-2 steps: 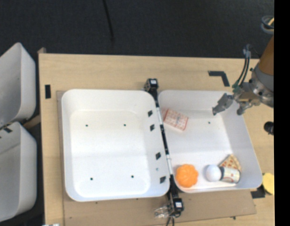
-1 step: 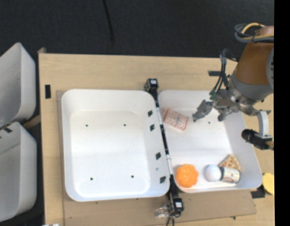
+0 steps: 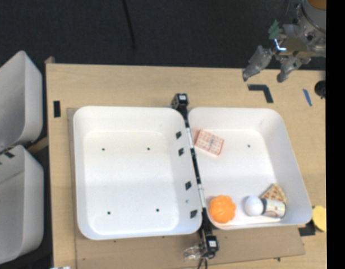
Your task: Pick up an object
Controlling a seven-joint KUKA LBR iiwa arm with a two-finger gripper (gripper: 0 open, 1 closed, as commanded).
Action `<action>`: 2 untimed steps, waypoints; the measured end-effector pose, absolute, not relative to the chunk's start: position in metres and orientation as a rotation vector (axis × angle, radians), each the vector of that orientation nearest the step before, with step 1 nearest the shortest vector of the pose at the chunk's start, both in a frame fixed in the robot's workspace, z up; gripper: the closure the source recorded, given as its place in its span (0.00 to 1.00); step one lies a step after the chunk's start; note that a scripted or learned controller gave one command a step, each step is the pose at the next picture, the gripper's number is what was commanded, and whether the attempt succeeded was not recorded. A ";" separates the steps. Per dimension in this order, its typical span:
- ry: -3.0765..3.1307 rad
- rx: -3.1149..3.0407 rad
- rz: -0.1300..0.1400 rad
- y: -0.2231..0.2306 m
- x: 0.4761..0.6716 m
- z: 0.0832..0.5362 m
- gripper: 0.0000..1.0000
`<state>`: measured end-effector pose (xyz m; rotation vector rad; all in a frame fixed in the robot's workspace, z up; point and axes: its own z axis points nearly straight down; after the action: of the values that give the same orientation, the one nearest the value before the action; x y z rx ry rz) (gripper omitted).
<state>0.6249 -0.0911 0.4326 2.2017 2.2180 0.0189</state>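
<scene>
Camera view: your hand [image 3: 269,68] hangs spread wide and holding nothing, beyond the right bin [image 3: 284,129]. The orange ball [image 3: 222,208] lies well apart, at the bin's near-left corner.

Wooden bench [image 3: 127,86] on dark floor [image 3: 133,15] — white containers [image 3: 15,150] at left.

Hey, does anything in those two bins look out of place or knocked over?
Nothing stands out. The right bin holds a patterned packet, an orange ball, a white ball and a cup on its side.

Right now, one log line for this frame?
pincer open, above bench beyond right bin | holding nothing | orange ball, white ball, patterned card in bin
</scene>
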 end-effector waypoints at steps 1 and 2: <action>2.223 2.211 -0.001 -0.096 0.623 0.433 1.00; 2.226 2.210 0.007 -0.028 0.601 0.489 1.00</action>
<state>0.6014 -0.0281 0.4889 2.2101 2.2262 0.0073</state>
